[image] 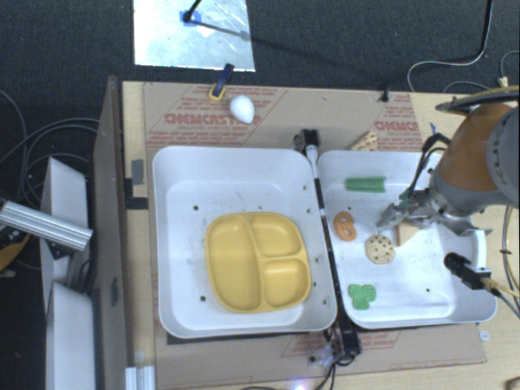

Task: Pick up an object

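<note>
Bottom of frame first: cable clutter point(341, 349) sits at the lower edge of the surface point(268, 108), right under the seam between the two bins. Just above that, lower left corner of the right bin point(467, 311), lies a small green leafy piece point(361, 296). Up from it, a round speckled cookie point(379, 249), and an orange pretzel-shaped piece point(344, 225) close to the bin's left wall. Green stick point(365, 184) lies flat near the top of that bin, well apart from the rest. My jaws point(396, 215) are low in the right bin, mid-right of frame, just right of the pretzel and just above the cookie; a pale tan block point(406, 234) sits right beside the tips. Can't tell if they're apart or together, the wrist hides the gap, and I see nothing clearly clamped. My arm point(479, 157) comes in from the right edge, orange band up top. Left bin point(175, 218) holds a yellow divided tray point(258, 260), three compartments, centred low. Upper part of frame: a white egg point(242, 108) on the cardboard behind the left bin, a yellow-and-dark tool point(220, 84) just beside it, a tan cracker-like piece point(366, 142) behind the right bin, and a shiny sheet point(193, 19) on the dark floor.
</note>
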`<action>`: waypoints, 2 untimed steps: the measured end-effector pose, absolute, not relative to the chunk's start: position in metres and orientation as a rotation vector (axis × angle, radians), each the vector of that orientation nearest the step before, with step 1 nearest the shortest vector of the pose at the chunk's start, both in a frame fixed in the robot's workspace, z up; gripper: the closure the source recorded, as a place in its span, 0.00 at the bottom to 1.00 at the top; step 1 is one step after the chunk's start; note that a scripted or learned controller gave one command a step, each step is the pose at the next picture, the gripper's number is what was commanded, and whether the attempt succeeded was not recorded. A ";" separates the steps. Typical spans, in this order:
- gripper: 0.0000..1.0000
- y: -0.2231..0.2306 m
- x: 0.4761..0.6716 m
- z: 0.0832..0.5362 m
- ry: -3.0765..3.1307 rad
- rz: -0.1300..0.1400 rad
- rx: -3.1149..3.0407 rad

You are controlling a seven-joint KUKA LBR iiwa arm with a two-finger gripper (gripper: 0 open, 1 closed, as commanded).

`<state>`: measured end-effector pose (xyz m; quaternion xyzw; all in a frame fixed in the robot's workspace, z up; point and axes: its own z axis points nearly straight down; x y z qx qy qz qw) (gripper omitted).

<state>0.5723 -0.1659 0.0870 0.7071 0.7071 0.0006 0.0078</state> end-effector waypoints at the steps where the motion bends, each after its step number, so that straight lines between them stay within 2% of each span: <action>1: 1.00 -0.166 0.576 0.106 2.208 0.011 2.206; 2: 1.00 -0.170 0.535 0.196 2.217 0.005 2.219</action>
